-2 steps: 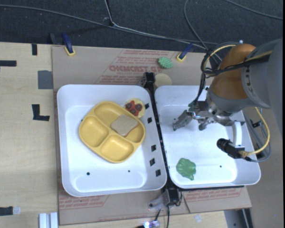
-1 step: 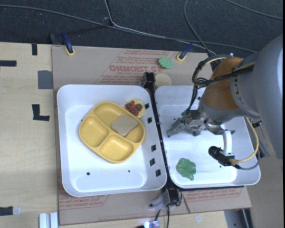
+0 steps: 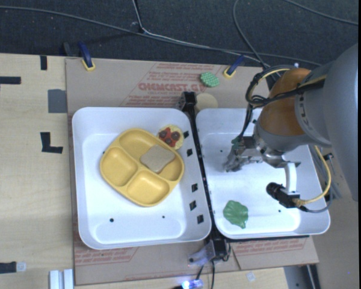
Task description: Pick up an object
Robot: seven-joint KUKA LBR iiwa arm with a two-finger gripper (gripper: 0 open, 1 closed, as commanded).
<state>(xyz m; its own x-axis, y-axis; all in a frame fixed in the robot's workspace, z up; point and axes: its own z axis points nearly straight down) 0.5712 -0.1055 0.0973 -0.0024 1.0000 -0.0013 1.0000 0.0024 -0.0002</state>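
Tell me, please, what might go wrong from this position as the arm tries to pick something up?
The tool sits low in the right bin, apart from the green leafy piece near the front wall, so closing here would likely grab nothing. The yellow cable loops beside the wrist and could snag.

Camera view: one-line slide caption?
Tool low in right bin, apart from green toy; yellow tray in left bin.

Red printed lettering runs slantwise across the brown cardboard sheet [image 3: 138, 83] just beyond the far edge of the left white bin [image 3: 84, 161]. It seems to begin "CHEMCAST"; the remaining letters are too blurred to read.
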